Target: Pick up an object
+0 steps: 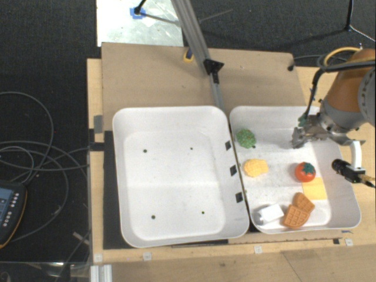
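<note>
Red and likely light hard plastic, the toy tomato [305,171] sits right of centre, just below the gripper [298,137], whose opening you cannot tell; grip its round sides.

Lighting is even and fairly bright, apparently from overhead. The two white bins [170,175] read close to overexposed, with little surface detail on their floors. Shadows are soft and short; a faint one lies beside the tomato [305,171]. A glossy sheet [141,13] at the top shows patchy glare. The dark floor [41,69] is dim but its cables remain legible. Focus is moderate throughout, slightly soft and grainy. No marked edge distortion; the desk [247,81] edges look straight.
</note>
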Tool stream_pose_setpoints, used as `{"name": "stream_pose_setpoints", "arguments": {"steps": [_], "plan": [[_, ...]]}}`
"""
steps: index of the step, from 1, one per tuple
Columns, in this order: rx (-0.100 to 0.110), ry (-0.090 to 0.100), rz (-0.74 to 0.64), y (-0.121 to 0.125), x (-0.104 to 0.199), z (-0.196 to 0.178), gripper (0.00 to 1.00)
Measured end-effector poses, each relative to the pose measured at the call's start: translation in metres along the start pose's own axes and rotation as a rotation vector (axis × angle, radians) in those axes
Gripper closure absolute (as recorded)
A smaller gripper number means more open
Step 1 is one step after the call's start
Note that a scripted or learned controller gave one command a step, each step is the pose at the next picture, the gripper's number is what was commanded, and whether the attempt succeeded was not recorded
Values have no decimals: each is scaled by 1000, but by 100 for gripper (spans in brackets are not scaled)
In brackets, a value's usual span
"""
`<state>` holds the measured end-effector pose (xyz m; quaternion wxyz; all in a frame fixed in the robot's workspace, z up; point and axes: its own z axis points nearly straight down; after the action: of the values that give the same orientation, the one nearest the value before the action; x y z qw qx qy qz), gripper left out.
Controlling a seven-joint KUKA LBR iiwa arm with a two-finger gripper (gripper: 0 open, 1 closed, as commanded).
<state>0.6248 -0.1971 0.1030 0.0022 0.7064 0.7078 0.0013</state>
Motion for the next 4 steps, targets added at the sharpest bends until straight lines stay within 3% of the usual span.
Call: {"name": "stream_pose_setpoints", "arguments": {"steps": [2, 3, 4], "plan": [[-2, -1, -3, 6, -1, -91, 100], [-1, 0, -3, 7, -2, -115, 100], [3, 3, -8, -9, 57, -125, 100]]}}
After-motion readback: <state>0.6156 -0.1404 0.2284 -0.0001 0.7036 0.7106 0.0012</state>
